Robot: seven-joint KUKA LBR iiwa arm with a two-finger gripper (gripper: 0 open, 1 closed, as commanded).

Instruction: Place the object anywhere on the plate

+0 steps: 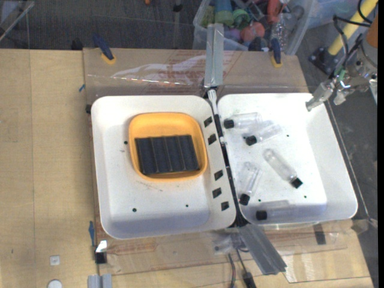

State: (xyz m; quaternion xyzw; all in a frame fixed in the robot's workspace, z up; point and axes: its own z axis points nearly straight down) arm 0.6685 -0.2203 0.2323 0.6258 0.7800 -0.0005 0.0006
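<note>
1. My gripper point(318, 99) hangs at the far right corner of the right bin point(336, 179), over its rim. Whether it is spread or pressed together I cannot tell; nothing shows in its grasp.
2. Just below and to the left of my gripper, inside the right bin, lie several clear plastic bottles with black caps, all on their sides.
3. The nearest to me is the bottle by the far wall point(243, 120), with a second one point(262, 133) just beside it, tilted.
4. Further toward the front from my gripper lies a third bottle point(281, 168), slanted, its cap pointing to the front right.
5. Left of that one is a fourth bottle point(247, 182) close to the divider, and a fifth point(273, 210) rests along the front wall.
6. Well apart from my gripper, across the divider, the left bin point(114, 209) bears an orange plate point(167, 122).
7. On that plate sits a dark ribbed block point(167, 155), covering most of its middle.
</note>
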